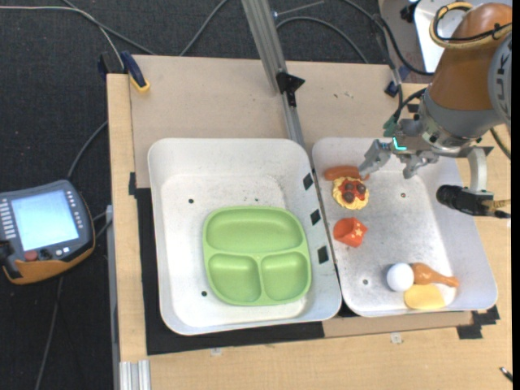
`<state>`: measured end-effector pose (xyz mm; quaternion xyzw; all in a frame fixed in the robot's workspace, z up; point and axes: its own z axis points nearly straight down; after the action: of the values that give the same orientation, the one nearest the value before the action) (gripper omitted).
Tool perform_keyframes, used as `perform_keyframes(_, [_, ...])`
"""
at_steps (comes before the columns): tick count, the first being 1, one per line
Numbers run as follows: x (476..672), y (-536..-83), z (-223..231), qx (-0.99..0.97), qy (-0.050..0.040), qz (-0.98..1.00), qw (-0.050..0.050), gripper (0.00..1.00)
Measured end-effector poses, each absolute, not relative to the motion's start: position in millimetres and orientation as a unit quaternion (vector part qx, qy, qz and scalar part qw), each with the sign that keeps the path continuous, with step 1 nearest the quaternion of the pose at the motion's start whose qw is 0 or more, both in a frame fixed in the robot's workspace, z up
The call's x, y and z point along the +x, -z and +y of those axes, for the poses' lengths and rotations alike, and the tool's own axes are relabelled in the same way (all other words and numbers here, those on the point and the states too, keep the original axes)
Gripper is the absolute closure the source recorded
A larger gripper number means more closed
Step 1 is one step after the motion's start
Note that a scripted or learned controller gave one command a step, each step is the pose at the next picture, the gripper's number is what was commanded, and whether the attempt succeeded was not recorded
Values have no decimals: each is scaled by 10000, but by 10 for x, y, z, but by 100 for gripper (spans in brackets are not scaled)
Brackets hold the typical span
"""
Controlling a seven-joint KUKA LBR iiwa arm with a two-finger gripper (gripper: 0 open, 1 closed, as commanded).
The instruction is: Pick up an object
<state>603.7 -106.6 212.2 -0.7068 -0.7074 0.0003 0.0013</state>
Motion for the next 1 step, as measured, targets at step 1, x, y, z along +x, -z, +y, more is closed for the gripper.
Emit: perform_keyframes(1, [6039,-2125,-1066,-7068,0,-7074,9,0])
